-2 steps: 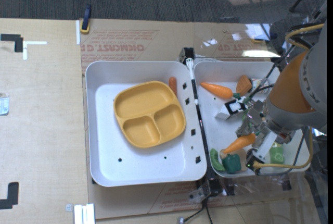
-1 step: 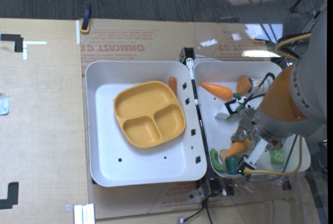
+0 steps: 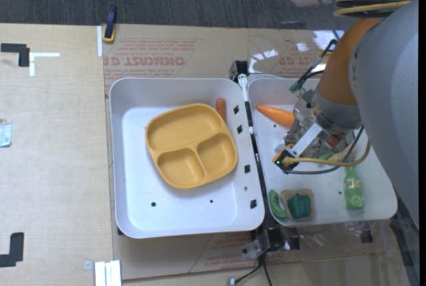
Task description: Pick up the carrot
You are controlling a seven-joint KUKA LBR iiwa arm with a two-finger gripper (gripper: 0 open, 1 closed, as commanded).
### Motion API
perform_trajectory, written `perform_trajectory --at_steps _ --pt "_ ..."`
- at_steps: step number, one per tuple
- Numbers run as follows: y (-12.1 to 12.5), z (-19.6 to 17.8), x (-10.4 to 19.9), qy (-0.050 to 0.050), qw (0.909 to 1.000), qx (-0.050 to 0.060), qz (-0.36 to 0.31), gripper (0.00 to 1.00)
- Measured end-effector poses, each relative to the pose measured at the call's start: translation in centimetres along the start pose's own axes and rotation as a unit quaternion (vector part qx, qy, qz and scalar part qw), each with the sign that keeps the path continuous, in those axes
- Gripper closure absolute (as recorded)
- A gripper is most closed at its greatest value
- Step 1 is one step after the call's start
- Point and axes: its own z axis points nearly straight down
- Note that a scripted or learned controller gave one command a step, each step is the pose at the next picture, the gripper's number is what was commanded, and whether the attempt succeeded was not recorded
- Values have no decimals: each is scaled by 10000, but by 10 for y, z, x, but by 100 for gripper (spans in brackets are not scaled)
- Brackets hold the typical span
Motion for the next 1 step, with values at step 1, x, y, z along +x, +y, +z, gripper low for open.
perform_trajectory --at_steps 1 --pt "-25 0 71 -12 9977 0 675 100"
